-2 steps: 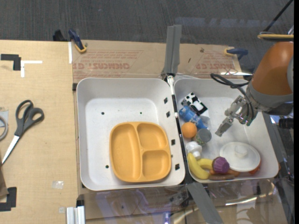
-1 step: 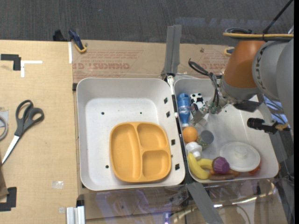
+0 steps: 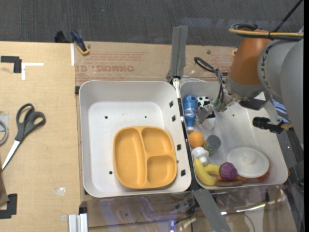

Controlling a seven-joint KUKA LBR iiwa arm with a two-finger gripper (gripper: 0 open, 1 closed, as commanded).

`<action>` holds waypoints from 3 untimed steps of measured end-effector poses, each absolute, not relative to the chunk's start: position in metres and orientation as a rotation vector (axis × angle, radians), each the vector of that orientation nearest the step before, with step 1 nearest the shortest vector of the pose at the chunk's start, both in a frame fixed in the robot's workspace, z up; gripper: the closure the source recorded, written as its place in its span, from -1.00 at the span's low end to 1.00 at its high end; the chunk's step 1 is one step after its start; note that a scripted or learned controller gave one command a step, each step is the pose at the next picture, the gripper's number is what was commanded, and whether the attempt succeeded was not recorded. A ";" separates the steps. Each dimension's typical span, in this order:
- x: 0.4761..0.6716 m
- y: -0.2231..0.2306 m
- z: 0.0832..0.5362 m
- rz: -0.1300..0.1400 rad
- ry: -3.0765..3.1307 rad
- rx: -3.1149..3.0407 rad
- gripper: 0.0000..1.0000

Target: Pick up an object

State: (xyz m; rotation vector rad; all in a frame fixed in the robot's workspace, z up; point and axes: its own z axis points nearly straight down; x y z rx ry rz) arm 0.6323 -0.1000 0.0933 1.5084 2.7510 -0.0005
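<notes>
**Arm low in right bin, nothing lifted yet**

Wooden counter carried two white bins side by side, scissors lying at frame left. Left bin held a yellow divided tray. Right bin held the clutter: blue bottle against the left wall, orange ball, grey round piece, banana, purple item, white lidded bowl. Gripper sat low in the upper-left part of the right bin, just beside the blue bottle; whether its fingers were spread or pinching could not be told at this size. No object seen off the bin floor, so the pick looked not done. Likely target was the bottle: small, blue, lying along the wall, a tight spot for a grasp.
</notes>
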 end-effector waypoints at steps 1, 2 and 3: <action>0.635 -0.107 0.094 0.000 2.633 1.706 -1.00; 0.635 -0.107 0.103 -0.003 2.633 1.701 1.00; 0.637 -0.064 0.225 -0.003 2.411 2.013 1.00</action>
